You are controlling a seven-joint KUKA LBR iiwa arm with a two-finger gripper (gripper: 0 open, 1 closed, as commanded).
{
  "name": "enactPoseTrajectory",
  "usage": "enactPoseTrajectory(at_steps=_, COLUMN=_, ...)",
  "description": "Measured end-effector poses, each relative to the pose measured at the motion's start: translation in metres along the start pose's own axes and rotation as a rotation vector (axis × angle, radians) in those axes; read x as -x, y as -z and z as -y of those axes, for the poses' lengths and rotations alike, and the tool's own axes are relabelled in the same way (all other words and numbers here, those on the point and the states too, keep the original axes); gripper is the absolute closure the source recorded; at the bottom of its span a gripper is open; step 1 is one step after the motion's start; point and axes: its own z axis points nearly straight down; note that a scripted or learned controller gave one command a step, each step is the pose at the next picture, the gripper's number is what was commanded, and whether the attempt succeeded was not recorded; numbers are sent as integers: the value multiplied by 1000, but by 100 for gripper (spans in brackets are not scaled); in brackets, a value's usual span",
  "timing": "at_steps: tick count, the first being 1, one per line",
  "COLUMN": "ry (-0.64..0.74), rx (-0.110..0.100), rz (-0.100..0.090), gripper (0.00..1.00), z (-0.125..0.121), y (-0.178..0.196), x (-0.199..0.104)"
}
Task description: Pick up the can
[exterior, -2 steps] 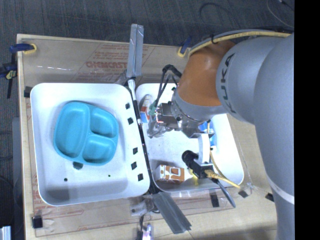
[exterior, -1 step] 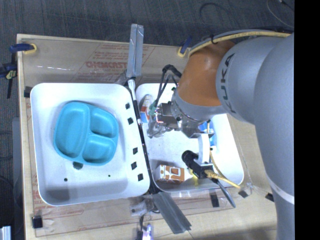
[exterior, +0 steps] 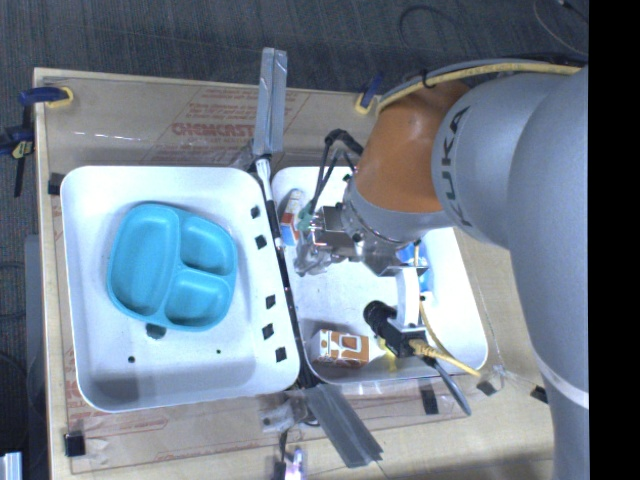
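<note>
Tool [exterior: 312,251] hung over can [exterior: 290,216] at right bin [exterior: 470,343] wall; you could not tell grip state. Risk: wall contact deflected grasp.

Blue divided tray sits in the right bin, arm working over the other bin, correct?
Not quite. The camera view shows the blue divided tray in the left bin, not the right. The arm is working over the other bin, the right bin, where a small brown carton lies near the front edge.
</note>
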Motion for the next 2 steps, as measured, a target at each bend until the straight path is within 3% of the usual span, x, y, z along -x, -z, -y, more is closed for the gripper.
enactPoseTrajectory(at_steps=2, ry=0, rx=0, rz=0, gripper=0, z=0, y=0, x=0)
